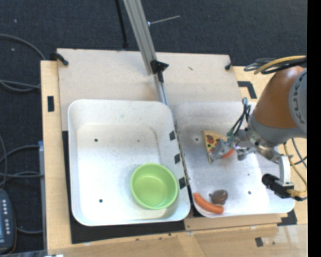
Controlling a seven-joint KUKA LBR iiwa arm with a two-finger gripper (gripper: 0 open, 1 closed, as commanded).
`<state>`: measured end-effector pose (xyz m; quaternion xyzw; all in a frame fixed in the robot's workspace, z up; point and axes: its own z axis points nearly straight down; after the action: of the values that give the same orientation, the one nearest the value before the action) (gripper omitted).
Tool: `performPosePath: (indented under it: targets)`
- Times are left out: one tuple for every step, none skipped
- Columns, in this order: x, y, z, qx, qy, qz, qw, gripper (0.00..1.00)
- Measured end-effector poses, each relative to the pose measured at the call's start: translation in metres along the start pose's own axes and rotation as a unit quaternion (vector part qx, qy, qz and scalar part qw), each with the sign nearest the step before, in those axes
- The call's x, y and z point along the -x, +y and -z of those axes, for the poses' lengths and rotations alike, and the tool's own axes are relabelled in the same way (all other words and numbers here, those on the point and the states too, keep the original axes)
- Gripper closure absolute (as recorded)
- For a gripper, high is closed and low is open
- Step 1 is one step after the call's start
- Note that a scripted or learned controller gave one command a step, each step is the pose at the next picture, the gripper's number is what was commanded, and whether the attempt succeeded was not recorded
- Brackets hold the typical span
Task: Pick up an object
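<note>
End effector [224,153] sits low in the right bin [200,114], right against the pizza slice toy [212,142]. We can't tell how it's set or whether it has the slice, too small and cluttered there. We'd guess that's the target since the arm [278,106] comes in from that side. The hot dog [208,203] and brown lump [219,196] lie at the near rim. The green bowl [154,185] is over in the left bin [96,122] on the worktop [107,74].

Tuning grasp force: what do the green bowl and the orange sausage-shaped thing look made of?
Green bowl: likely plastic, matte, uniform lime colour with a thin, evenly moulded rim. Orange sausage-shaped thing: probably a plastic or rubber toy hot dog, smooth with rounded ends; too small to tell hard from soft.
</note>
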<state>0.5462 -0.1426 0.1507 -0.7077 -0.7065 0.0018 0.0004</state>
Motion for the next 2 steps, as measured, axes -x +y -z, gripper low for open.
performPosePath:
  targets:
    - [0.002,0.000,-0.051,0.002,0.000,0.000,1.0000,0.00]
    - [0.002,0.002,-0.039,0.004,0.001,-0.002,1.0000,1.00]
